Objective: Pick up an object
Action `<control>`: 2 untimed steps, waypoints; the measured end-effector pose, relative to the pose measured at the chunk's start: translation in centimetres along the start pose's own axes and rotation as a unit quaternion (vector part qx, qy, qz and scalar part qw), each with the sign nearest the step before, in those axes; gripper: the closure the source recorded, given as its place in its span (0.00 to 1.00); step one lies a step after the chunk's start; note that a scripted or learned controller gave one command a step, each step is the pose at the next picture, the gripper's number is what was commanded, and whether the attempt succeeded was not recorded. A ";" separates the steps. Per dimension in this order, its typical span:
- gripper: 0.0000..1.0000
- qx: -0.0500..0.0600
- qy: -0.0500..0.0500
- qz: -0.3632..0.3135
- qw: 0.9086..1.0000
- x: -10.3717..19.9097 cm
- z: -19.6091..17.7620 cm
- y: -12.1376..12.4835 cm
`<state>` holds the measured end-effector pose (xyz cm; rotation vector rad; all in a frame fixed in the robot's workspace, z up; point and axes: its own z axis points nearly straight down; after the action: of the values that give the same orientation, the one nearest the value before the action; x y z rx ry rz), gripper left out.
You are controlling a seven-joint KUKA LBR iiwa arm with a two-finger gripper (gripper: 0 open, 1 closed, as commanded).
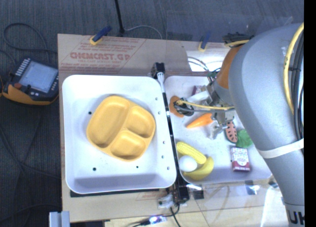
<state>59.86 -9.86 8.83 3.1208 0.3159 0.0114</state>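
hovering low in the right bin (256,169), the gripper (217,127) is seen just beside the orange carrot (200,121); whether its grip is released or clenched cannot be told.

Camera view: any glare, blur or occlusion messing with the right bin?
Camera view: lighting is even and soft, with a faint shadow under the yellow divided plastic tray in the left white bin. The big grey robot arm looks slightly soft and hides much of the right white bin. The orange toy carrot and small red box stay readable. Fine detail at the gripper is unclear.
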 end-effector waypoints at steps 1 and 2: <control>0.00 0.000 0.001 0.000 1.000 -4.9 -0.1 -0.7; 0.00 0.001 -0.002 -0.015 1.000 1.1 0.0 0.0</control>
<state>60.93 -9.63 8.86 3.1175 0.3637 0.0058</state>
